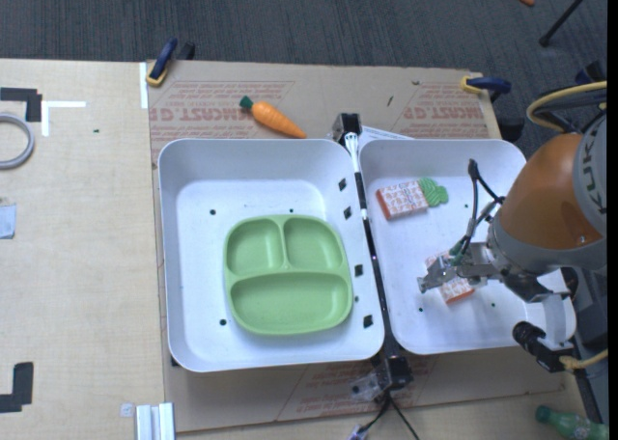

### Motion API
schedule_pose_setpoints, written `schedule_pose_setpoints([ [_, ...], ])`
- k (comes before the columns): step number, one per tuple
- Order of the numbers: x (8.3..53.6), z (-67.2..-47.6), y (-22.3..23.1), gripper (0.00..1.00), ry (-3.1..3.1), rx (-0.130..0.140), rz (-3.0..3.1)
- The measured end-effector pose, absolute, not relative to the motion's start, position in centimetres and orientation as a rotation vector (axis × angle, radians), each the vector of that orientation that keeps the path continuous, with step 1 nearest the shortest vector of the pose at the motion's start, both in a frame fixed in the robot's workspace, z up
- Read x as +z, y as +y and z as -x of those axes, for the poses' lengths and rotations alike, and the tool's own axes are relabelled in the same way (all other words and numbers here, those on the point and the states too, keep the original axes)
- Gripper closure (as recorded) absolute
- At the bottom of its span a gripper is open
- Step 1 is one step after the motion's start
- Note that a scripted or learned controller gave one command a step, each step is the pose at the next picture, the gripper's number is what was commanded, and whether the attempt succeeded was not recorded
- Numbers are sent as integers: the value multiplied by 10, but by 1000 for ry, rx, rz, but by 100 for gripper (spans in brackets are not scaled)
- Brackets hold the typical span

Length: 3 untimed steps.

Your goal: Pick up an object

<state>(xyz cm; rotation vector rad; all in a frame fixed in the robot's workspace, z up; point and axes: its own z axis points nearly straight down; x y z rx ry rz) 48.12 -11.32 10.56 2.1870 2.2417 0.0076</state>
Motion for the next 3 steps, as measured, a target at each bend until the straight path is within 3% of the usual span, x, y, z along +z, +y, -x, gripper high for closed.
schedule_pose_setpoints([
  [1,115,-482,-114,100,2238,9,-2189],
  [2,115,-482,-114,0,2239,9,-2188],
  [3,96,-492,-111,0,2288,3,-2142],
])
